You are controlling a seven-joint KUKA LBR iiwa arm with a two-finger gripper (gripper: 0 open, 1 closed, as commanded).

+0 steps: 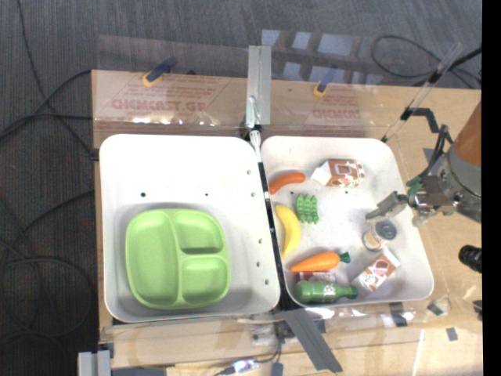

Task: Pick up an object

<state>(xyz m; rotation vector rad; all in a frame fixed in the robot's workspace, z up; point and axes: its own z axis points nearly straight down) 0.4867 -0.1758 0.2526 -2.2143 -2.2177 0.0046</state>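
**Gripper poised at right bin's right edge, nothing held**

Camera view: The gripper point(391, 207) is seen over the right rim of the right bin point(374, 149), its fingers spread apart, with nothing between them. A small round tin point(385, 230) is found just below the fingertips, slightly toward the bin's middle, resting on the floor. A small carton point(377, 272) lies nearer the front, below the tin. A second carton point(342, 172) is noted toward the back, well left of the gripper. A carrot point(319, 262), green bottle point(326, 292), banana point(288, 229), green block point(307, 208) and sausage point(285, 181) occupy the left half. A green divided plate point(178, 257) is recorded in the left bin point(117, 163).
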